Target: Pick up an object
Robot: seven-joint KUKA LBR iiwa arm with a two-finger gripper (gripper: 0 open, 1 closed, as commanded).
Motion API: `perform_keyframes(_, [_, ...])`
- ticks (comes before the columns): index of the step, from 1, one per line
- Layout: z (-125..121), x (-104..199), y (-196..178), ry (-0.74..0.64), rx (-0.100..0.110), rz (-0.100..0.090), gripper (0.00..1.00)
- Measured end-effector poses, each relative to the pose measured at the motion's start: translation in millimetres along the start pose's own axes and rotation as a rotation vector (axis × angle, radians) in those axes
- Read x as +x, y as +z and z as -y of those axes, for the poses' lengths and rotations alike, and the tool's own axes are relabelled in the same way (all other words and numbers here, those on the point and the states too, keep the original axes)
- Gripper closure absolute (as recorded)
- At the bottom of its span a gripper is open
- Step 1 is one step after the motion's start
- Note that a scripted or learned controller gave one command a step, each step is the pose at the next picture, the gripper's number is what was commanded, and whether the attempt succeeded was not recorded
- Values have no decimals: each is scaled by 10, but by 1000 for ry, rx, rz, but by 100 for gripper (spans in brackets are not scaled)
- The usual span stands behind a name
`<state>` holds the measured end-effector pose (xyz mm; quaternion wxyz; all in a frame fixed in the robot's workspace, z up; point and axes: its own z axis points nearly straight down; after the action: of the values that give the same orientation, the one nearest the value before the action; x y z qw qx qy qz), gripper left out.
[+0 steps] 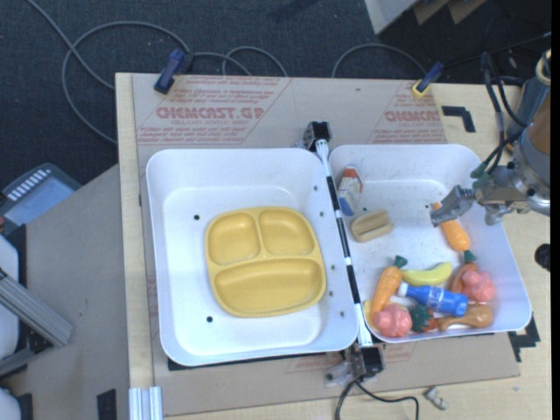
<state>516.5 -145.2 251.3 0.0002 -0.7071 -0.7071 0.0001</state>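
The grey arm is reaching in from the right, and its pincer (455,206) is hanging over the upper right part of the right white shallow plastic bin (411,157). How far the pincer is open cannot be told from this slanted view, because the metal parts are small and blurred; nothing is seen between them.

The nearest thing is the small orange carrot-shaped toy (454,234), which is lying just below the pincer, near the right wall of the bin. It is probably the thing the robot is aiming at, though this is only a judgement. The other toys are crowding the lower part of the same bin: a second orange carrot with a green top (386,289), a yellow banana (427,275), a blue tube-shaped toy (441,300) and a pink round fruit (394,321). A tan block like a piece of bread (370,226) is lying alone near the middle divider.

The left white bin (175,182) is holding a yellow plastic plate with three compartments (265,261).

To do this step well, the arm should be coming down straight over the middle of the small carrot, with the pincer turned across its short width and not along its length. The toy looks smooth and tapered, so it may slip out if it is taken near the tip. The wall close beside it is also a risk for collision.
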Motion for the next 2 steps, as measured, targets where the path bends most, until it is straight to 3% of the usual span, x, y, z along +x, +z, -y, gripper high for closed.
perform_keyframes(1, [-819, -96, 383, -1, -3, 1, 0])
perform_keyframes(2, [-916, -657, 523, 1, -4, 4, 0])
